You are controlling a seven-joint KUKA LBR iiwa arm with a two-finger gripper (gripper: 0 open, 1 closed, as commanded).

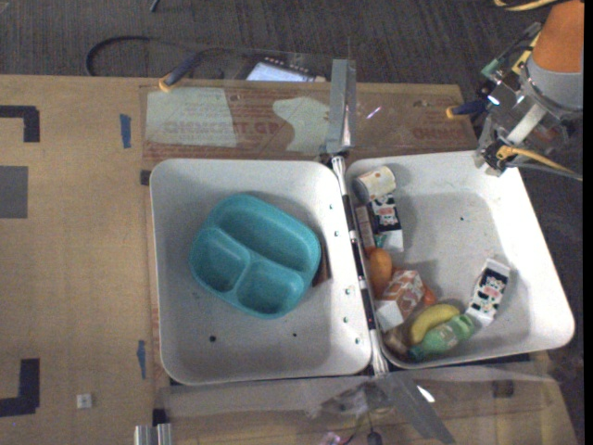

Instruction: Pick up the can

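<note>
This looks like a robotics lab or test cell: a plywood bench (pixel 74 248) marked with blue tape (pixel 125 130) carries two white bins (pixel 176 341), loose black cables (pixel 120 49) trail over grey carpet (pixel 417 17), and a cabled robot arm (pixel 556 44) reaches in.

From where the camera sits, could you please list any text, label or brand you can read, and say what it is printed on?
None can be read with confidence.
Clear sheet behind the bins: faint mirrored lettering, too washed out to read.
Cartons in the right bin: black-and-white print, too small and blurred.
Pack by the divider: blurred.
Teal tray: no markings.
</note>
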